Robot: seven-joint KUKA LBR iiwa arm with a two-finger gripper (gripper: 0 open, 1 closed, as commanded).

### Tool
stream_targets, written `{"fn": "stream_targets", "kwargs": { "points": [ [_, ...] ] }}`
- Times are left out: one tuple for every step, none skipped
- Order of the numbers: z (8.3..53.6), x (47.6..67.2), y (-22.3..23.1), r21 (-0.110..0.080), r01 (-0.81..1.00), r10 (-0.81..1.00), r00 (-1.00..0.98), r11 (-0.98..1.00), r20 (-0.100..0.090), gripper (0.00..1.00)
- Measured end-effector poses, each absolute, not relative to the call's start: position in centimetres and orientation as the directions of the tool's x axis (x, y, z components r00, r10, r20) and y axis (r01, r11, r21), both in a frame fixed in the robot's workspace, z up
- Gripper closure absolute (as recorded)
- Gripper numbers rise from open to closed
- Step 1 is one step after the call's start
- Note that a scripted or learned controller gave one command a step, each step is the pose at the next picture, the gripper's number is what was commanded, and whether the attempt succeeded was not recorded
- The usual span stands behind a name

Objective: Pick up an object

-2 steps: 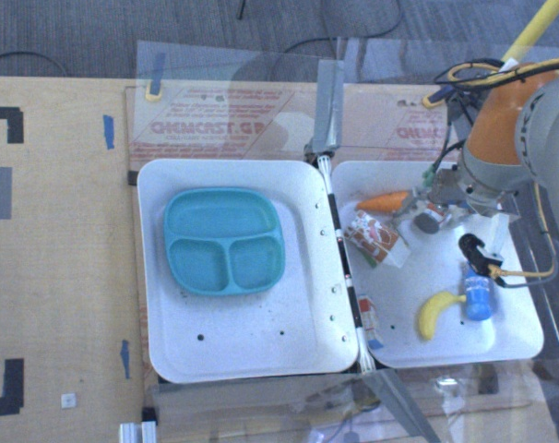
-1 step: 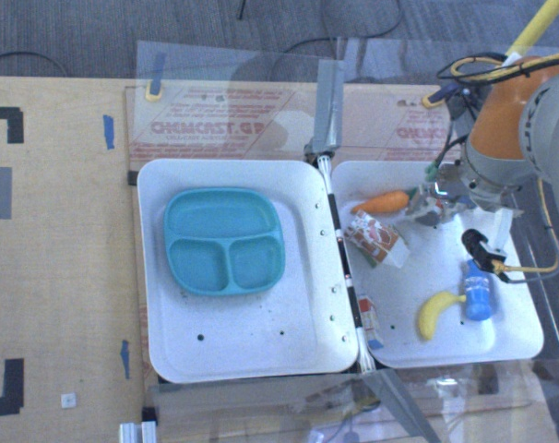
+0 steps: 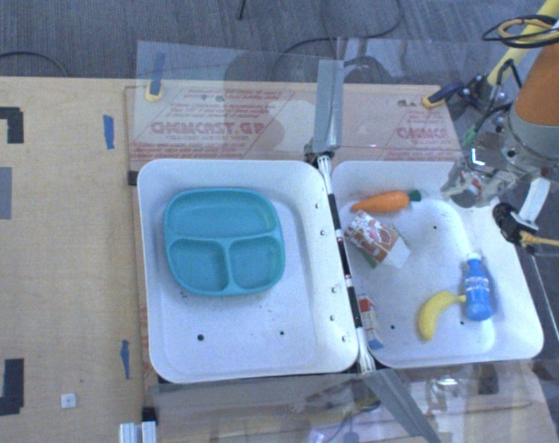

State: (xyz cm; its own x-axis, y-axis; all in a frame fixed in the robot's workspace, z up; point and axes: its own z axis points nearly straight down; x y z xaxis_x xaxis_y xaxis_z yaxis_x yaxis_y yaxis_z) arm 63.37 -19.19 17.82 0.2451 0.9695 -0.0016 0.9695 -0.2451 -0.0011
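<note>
Two white bins on the desk [image 3: 58, 247]. Left bin [image 3: 298, 340]: one teal divided plate [image 3: 224, 240]. Right bin [image 3: 510, 335]: one carrot [image 3: 383, 202], one crumpled carton [image 3: 374, 240] below it, one banana [image 3: 434, 312] and one blue bottle [image 3: 477, 290], seemingly touching. Gripper [image 3: 473, 185] hovers right of the carrot; its state cannot be told.

Mirrored red lettering on the clear panel [image 3: 215, 123] behind the bins, not legible
</note>
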Motion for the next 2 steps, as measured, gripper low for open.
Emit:
{"fn": "stream_targets", "kwargs": {
  "points": [
    [31.6,65.2,-12.5,-0.002,0.942,0.942,0.336,-0.336,-0.002,1.0],
    [24.7,66.6,-10.1,-0.006,0.943,0.943,0.332,-0.332,-0.002,1.0]
  ]
}}
